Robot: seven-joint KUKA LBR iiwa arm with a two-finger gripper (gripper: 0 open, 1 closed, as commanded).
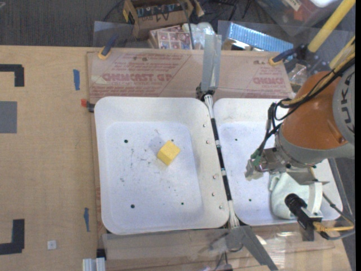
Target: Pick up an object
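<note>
Lit evenly and rather brightly from above, without any hard beam. Only soft, short shadows, for example a faint one just beside the yellow block [168, 152] on the floor of the left bin [113, 123]. Mild glare on the white floor of the right bin [240, 123] and on the clear plastic sheet [282, 7] at the top right, almost washed out there. Focus moderate overall, a little soft on the orange wrist band [316, 114] and the background clutter. Slight grain; straight lines barely bent near the edges.
</note>
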